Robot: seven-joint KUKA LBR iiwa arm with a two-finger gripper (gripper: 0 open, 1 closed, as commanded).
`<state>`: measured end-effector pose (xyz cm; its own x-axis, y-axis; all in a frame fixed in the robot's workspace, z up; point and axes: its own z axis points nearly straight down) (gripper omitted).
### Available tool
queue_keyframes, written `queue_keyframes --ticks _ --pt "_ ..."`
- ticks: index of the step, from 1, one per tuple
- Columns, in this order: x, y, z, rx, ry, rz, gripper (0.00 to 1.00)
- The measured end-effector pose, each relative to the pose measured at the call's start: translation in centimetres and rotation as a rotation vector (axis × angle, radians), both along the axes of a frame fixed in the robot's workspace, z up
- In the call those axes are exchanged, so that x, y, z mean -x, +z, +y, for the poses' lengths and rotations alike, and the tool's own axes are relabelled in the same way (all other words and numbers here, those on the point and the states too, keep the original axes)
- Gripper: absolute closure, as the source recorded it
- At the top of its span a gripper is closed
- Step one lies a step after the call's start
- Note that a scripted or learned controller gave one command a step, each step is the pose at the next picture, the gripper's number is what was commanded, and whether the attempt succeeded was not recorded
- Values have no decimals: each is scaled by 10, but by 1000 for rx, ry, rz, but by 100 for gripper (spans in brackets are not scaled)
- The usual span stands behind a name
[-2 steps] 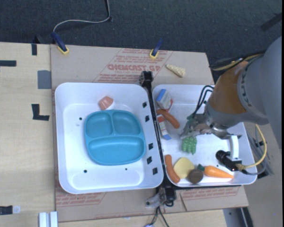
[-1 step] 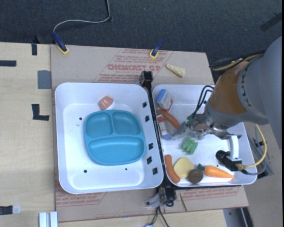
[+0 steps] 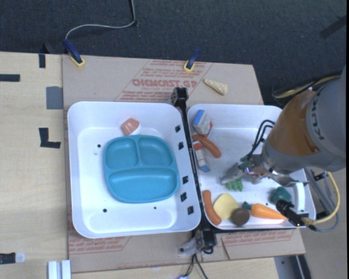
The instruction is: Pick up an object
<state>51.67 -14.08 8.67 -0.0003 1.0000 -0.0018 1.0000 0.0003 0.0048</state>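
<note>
**Inspector:** Position of the arm?

**Assistant:** The grey arm [image 3: 314,127] enters from the right, its orange band over the right-hand bin [image 3: 232,133]. The gripper [image 3: 239,173] is low inside that bin, pointing left, just above a small green object [image 3: 236,185].

**Inspector:** State of the tool?

**Assistant:** I cannot tell whether it is spread or pressed together; the tip is a blur of metal. Nothing is visibly pinched in it.

**Inspector:** Contents of the right bin?

**Assistant:** Along the near edge: a toy sausage [image 3: 209,207], a yellow piece [image 3: 225,203], a dark brown round item [image 3: 239,216] touching it, and a toy carrot [image 3: 266,212] just beside that. A teal object [image 3: 280,195] lies near the carrot. Towards the divider sit a second sausage [image 3: 208,146], and a blue-and-white carton [image 3: 201,121] at the far corner. The green object lies between the gripper and the yellow piece.

**Inspector:** Left bin?

**Assistant:** The left bin [image 3: 81,156] holds a blue divided plate [image 3: 141,168] lying flat, with a small pinkish item [image 3: 130,126] just beyond its far rim.

**Inspector:** Outside the bins?

**Assistant:** A pale cone-like piece [image 3: 216,86] rests on the cardboard sheet [image 3: 157,83], well apart from both bins.
</note>
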Motion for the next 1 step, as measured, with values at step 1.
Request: queue_keyframes --ticks 1 --pt "0 10 -1 3 -1 -2 100"
